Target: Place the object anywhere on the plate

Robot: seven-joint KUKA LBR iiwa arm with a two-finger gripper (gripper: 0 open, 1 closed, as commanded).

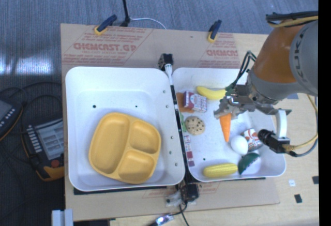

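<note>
Arm: we see the grey arm (289, 64) with its orange band highest in the scene, entering from the right, its upper part cut off at the edge.
Gripper: the gripper (226, 111) sits low in the right bin (269, 170), just above the top of the carrot (225, 127); we cannot tell how its fingers are set, as the wrist covers them.
Carrot: it lies point-down toward the egg (239, 144), its upper end partly hidden by the gripper.
Near neighbours: we find a banana (209, 92) and a small carton (194, 101) just left of the gripper, a cookie (194, 125) below them.
Lower corner: corn cob (220, 170), a green item (248, 162) hard to make out, a red-and-white item (252, 137) half hidden.
Plate: the yellow divided plate (124, 146) rests in the left bin (83, 85), well apart from the carrot.
</note>
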